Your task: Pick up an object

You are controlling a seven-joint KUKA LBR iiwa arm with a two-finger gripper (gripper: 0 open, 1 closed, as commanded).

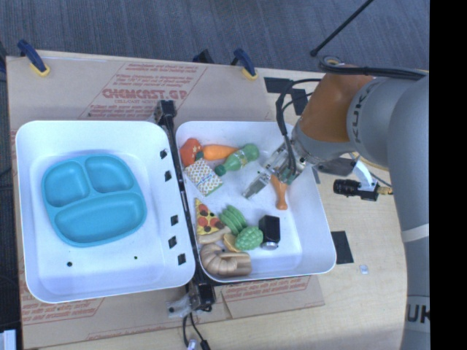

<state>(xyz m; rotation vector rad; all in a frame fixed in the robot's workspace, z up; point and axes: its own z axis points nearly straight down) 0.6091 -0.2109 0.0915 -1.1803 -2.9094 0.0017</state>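
Observation:
The right bin (310, 228) holds several toy foods. My gripper (267, 185) hangs low over the bin's upper right part. A small orange piece (280, 195) lies right beside the gripper, touching or nearly touching it; I cannot see whether it is gripped. Left of the gripper lie a green bottle-shaped toy (238, 159), an orange carrot (219, 152) and a red tomato (190, 150). Below it are a black block (270, 228), a green lumpy toy (249, 238) and a ribbed green toy (233, 216).
A checkered cracker (202, 177), a pizza slice (206, 217) and a tan bread piece (226, 261) lie along the right bin's left side. The left bin (29, 254) holds a blue divided plate (93, 199). A black hinge strip (175, 188) separates the bins.

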